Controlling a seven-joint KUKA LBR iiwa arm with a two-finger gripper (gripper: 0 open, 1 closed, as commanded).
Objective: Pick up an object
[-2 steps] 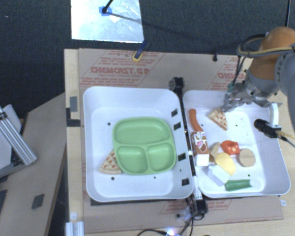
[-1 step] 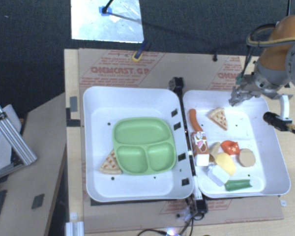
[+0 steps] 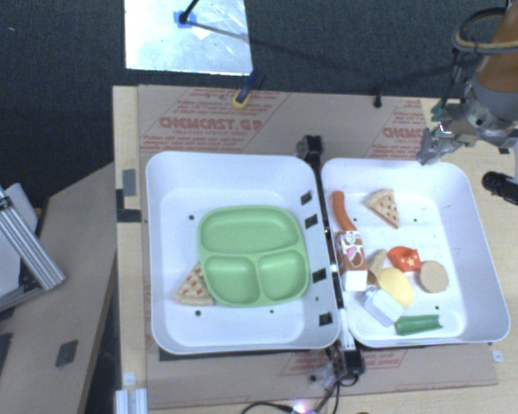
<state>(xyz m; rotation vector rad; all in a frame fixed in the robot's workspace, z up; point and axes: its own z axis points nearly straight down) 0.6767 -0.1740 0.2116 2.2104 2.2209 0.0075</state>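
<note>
Camera view: the pizza slice (image 3: 382,206), probably light rigid plastic, is best pinched across its edges; the claw (image 3: 432,149) opening cannot be told.

two white bins (image 3: 233,166), one green tray (image 3: 252,254), two pizza slices (image 3: 382,206)

One fixed camera above the bench (image 3: 86,231), slanted down over both bins (image 3: 168,175).

Tray (image 3: 251,225) in left bin (image 3: 168,197) — food pieces (image 3: 388,266) right.
</note>
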